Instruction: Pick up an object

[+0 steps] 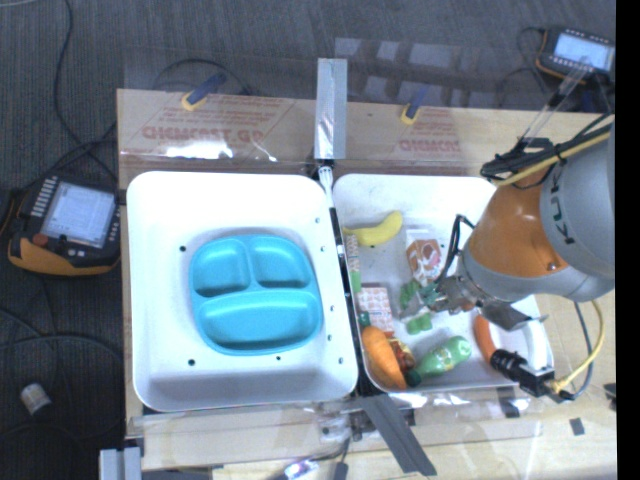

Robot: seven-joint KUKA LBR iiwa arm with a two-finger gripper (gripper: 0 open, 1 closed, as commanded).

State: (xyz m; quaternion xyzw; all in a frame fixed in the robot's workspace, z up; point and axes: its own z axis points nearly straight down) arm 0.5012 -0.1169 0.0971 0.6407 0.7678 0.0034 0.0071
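The right bin [345, 203] holds several small things. A yellow banana [378, 230] lies at its back left. A red and white packet [424, 258] sits near the middle, and a small printed box [373, 301] lies by the left wall. An orange carrot [380, 356] and a green bottle-shaped toy [441, 357] lie at the front. A second orange piece [484, 336] pokes out under the arm. My gripper [438, 298] is low in this bin, beside small green pieces [412, 294]. The wrist hides its tips.
The left bin [150, 268] bears a blue divided plate [256, 293]. A metal divider post [331, 108] stands at the back between the bins. The arm's orange band [510, 238] and cables overhang the right bin's right side. A handheld pendant [66, 223] lies left of the bench.
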